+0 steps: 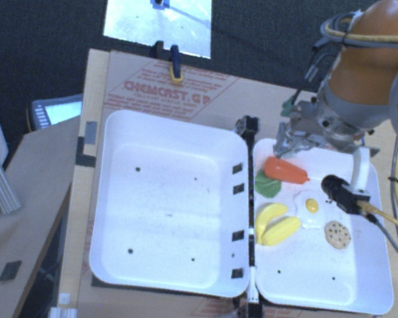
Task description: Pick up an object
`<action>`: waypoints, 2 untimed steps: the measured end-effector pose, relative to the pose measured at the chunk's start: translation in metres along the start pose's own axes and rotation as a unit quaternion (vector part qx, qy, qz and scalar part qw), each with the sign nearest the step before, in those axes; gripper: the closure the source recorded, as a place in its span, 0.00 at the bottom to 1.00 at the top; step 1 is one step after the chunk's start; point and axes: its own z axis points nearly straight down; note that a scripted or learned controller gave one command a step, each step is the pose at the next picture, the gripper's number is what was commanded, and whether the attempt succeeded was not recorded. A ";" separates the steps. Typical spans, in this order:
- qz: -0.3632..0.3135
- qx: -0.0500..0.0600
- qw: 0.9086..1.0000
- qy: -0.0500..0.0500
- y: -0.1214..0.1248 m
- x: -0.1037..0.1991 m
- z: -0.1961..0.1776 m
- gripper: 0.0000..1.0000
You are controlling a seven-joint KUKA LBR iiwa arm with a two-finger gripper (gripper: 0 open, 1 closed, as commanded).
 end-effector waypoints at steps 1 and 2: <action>-0.001 -0.002 1.000 0.001 -0.040 0.061 -0.044 1.00; -0.001 0.000 1.000 0.000 -0.077 0.130 -0.062 1.00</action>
